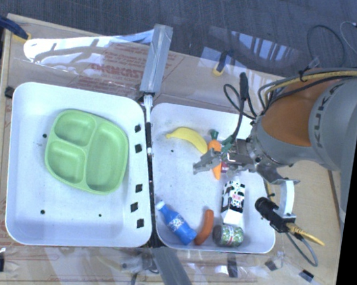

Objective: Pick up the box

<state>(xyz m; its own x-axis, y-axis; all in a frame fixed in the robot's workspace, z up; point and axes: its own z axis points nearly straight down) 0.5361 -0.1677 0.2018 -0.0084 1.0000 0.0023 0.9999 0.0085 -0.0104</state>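
I see two white bins side by side on the worktop. The left bin (18, 168) holds a green divided plate (87, 151) with three compartments, lying flat toward that bin's far side. The right bin (173, 177) holds everything else. A banana (188, 137) lies near its far edge. A blue bottle (176, 223) lies on its side near the bin's near-left corner, and a reddish-brown sausage (205, 226) lies just beside it, touching or nearly so. A small green can (228, 234) lies on its side by the near edge, right of the sausage.

The box (233, 202) is a small white carton with black cow patches, lying flat toward the right side of the right bin, its near end just above the can. I can't read any writing on it. Faint red print shows on the cardboard (111, 62) behind the bins, too blurred to read.

The end effector (212, 163) hangs over the middle of the right bin, between the banana and the box, with something orange (217, 171) at its tip. I cannot tell how far apart its fingers are, or whether the orange thing is gripped. It is not on the box.
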